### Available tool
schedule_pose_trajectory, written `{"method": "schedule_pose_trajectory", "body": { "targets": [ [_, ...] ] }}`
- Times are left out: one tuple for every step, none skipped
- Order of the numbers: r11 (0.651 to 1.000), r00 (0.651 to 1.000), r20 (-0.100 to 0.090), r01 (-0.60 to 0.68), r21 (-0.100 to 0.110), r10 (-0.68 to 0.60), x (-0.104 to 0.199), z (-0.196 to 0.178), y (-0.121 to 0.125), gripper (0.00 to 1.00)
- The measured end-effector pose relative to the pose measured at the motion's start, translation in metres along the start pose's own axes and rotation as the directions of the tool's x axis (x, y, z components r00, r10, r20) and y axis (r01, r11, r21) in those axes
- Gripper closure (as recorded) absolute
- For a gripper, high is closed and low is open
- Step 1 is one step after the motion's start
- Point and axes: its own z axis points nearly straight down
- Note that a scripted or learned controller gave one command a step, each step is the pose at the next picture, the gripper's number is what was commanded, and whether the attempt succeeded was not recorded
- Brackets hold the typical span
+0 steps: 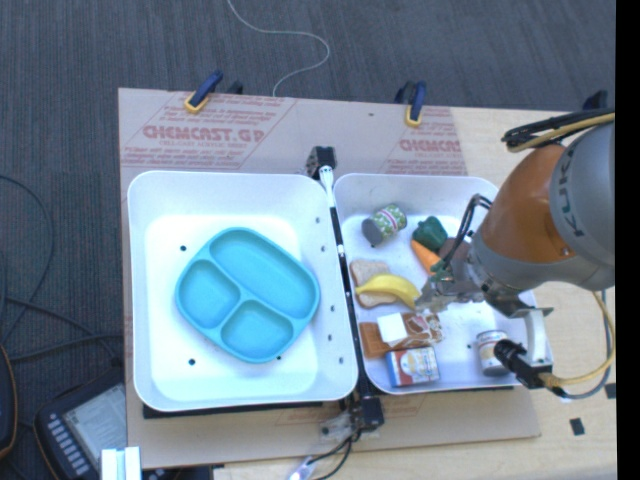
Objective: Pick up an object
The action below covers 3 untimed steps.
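My gripper (433,304) hangs low over the middle of the right bin (470,186). It sits just right of a yellow banana (387,289) and right above a small white and red packet (411,326). Whether it touches either one I cannot tell. A slice of bread (367,271) lies left of the banana. An orange carrot (425,255) and a green vegetable (431,232) lie just behind the gripper. A green-labelled can (386,221) lies on its side at the back.
A brown cracker (371,340) and a red and blue box (412,366) lie at the right bin's front, with a small tin (489,353) at the front right under the arm. The left bin (145,268) holds a blue divided plate (247,293).
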Motion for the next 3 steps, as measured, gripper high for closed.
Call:
{"method": "schedule_pose_trajectory", "body": {
  "targets": [
    [1.000,1.000,0.000,0.000,0.000,0.000,0.000,0.000,0.000,0.00],
    [1.000,1.000,-0.009,0.001,0.015,-0.001,0.017,0.039,0.013,0.00],
    [1.000,1.000,-0.008,0.001,0.009,-0.001,0.017,0.028,0.015,1.00]
  ]
}}
